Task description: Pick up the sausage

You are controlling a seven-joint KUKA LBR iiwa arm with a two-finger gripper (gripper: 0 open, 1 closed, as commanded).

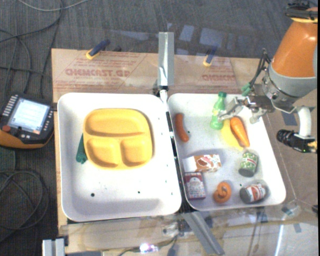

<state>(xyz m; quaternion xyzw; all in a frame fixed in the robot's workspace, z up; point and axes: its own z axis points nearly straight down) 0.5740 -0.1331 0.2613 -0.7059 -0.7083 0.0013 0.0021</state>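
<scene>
Crowding the right bin (275, 164): green bottle (218, 111), carrot (239, 131), two cans, cartons, a pretzel-like piece. Bottle and carrot sit just under the jaws (244, 103); their spread is unclear, possibly narrow. Sausage (181, 127) lies by the bin's left wall, well apart from them.

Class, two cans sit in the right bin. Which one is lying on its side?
The red-labelled can in the bin's front right corner lies on its side, grey end showing. The green-labelled can behind it stands upright.
</scene>
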